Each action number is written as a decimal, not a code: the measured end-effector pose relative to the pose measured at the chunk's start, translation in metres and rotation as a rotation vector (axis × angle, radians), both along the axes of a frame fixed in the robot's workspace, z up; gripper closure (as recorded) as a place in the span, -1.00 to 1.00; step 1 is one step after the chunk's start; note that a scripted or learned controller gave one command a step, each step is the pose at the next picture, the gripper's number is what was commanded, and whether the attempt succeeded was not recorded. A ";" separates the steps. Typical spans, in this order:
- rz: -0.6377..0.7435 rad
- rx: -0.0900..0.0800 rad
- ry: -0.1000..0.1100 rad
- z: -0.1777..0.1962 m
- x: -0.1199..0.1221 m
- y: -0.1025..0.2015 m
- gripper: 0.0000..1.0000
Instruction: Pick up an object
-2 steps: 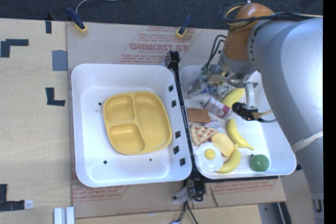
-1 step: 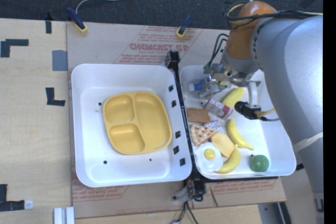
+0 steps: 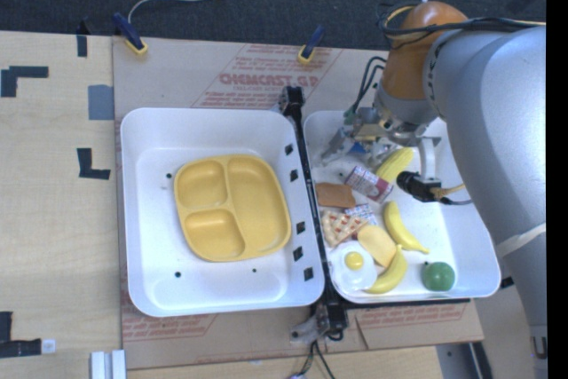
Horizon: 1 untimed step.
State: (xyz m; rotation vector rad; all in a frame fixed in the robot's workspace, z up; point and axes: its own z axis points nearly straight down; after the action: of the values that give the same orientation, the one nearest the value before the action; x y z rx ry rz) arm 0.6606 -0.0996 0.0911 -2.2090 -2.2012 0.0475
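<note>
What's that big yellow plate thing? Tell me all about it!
The yellow tray is a divided food plate with three compartments, two toward the top and one at the lower left. It looks like smooth plastic with rounded corners and a raised rim. It lies flat, turned slightly askew, in the middle of the left bin, resting on the white floor. Nothing sits in its compartments.

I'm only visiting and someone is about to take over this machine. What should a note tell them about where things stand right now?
Gripper: low over the back of the right bin, among the toy food; whether it grips anything cannot be told.
Right bin holds: bananas, a green ball, fried egg, pizza slice, a small can.
Left bin: a yellow divided tray.
Done: nothing visibly lifted.
Left: grasp one object and raise it.
</note>
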 end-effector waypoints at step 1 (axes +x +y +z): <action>-0.001 0.008 -0.002 -0.008 0.001 -0.005 -1.00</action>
State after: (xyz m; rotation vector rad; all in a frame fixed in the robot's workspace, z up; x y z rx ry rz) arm 0.6618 -0.1047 0.0829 -2.2071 -2.1977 0.0370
